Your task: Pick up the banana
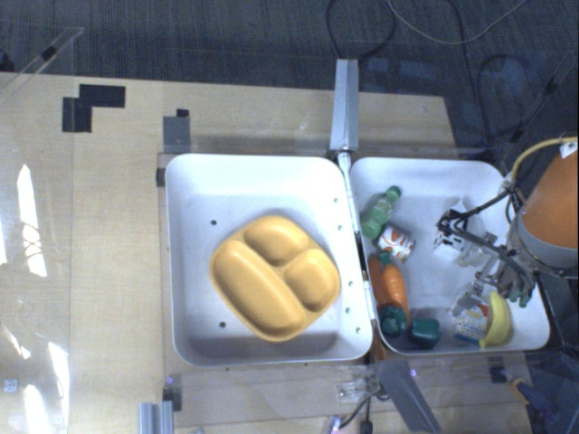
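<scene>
- Where the arm [550,213] reaches in over the right edge of the right bin [425,172], its gripper [481,283] hangs low above the bin's near right quarter; whether it is spread or closed cannot be told, and nothing can be made out in its grasp.
- The banana [498,319] lies just below the gripper, in the near right corner of the right bin, curved along the right wall.
- A small crumpled packet with blue and white print [468,320] rests against the banana's left side.
- Farther left along the near edge sit two dark teal pieces [410,326] side by side.
- A carrot [391,284] lies beside the left wall of that bin, its orange body pointing toward the near edge.
- A small red and white can [395,241] sits just above the carrot, and a green bottle [380,209] lies tilted beyond it, near the left wall.
- The left bin [194,197] adjoins the right bin along a shared middle edge.
- A yellow divided plate [275,276] with three compartments rests in the middle of the left bin, reaching toward its near edge.
- Both bins stand on the wooden bench [90,242].
</scene>
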You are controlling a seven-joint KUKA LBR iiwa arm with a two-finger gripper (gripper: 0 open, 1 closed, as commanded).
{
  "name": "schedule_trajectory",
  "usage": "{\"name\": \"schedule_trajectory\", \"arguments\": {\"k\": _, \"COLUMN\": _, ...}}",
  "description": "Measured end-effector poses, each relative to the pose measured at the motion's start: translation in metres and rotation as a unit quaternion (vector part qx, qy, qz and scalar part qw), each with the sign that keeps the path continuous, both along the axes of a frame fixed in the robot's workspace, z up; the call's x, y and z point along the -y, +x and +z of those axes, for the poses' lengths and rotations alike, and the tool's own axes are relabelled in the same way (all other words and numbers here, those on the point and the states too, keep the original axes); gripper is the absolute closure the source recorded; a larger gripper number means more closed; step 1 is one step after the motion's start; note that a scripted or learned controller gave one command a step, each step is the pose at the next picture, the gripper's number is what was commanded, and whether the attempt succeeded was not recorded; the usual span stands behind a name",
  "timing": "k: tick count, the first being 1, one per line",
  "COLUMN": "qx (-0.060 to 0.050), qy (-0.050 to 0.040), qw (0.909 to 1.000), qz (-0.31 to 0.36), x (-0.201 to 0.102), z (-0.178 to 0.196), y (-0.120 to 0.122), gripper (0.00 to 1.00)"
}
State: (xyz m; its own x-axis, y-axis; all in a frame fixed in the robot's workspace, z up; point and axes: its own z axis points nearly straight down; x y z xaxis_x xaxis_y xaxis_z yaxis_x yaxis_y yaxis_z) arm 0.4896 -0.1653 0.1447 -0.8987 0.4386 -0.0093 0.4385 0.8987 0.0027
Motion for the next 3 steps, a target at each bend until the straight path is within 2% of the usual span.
{"name": "schedule_trajectory", "arguments": {"k": 1, "qx": -0.001, "qy": -0.0009, "qw": 0.9967, "qz": 0.081, "x": 0.041, "z": -0.029, "y": 0.000, "gripper": 0.00}}
{"name": "schedule_trajectory", "arguments": {"k": 2, "qx": 0.002, "qy": -0.0028, "qw": 0.9652, "qz": 0.262, "x": 0.039, "z": -0.051, "y": 0.003, "gripper": 0.00}}
{"name": "schedule_trajectory", "arguments": {"k": 3, "qx": 0.013, "qy": -0.0099, "qw": 0.9656, "qz": 0.260, "x": 0.041, "z": -0.036, "y": 0.009, "gripper": 1.00}}
